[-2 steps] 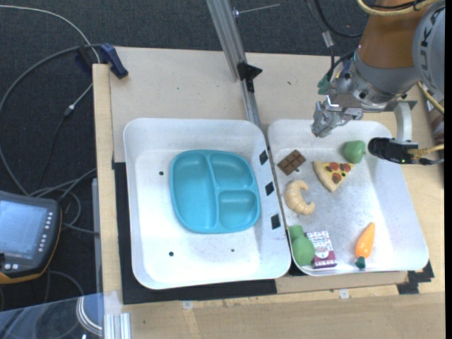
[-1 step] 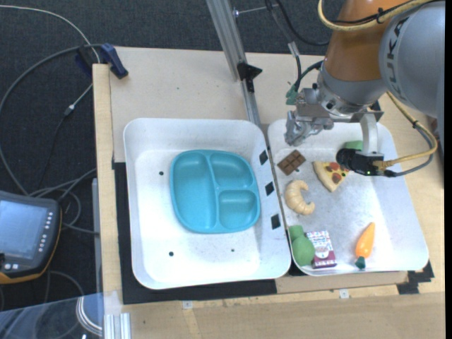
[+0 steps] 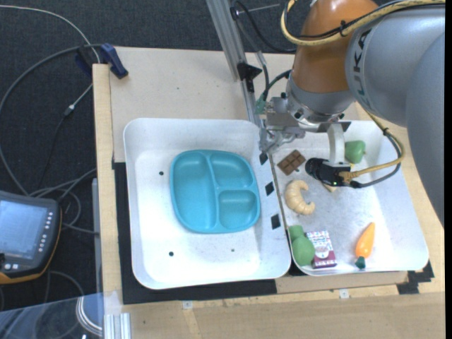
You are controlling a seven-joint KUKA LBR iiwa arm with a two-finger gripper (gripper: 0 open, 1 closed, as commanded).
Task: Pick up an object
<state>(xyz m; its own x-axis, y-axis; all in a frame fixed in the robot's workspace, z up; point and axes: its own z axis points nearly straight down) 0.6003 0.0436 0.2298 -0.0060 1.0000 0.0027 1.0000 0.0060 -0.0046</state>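
In the right bin point(image 3: 395, 189) lie one brown chocolate piece point(image 3: 291, 162), one croissant point(image 3: 301, 197) with its long axis running up-down, one carrot point(image 3: 364, 241) tilted with its green tip toward the near edge, two green pieces and one small carton point(image 3: 322, 249). Bare floor lies mid-bin. The pincer point(image 3: 272, 129) hangs over the divider beside the chocolate; whether open or closed I cannot tell. The left bin point(image 3: 141, 189) holds one blue tray point(image 3: 214, 190).

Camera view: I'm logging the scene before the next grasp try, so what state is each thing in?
Gripper: low over the bins' shared edge, holding nothing visible.
Blue tray: flat in left bin.
Croissant: lying in right bin.
Chocolate: flat, near gripper.
Carrot: lying, right bin.
Small carton: lying flat.
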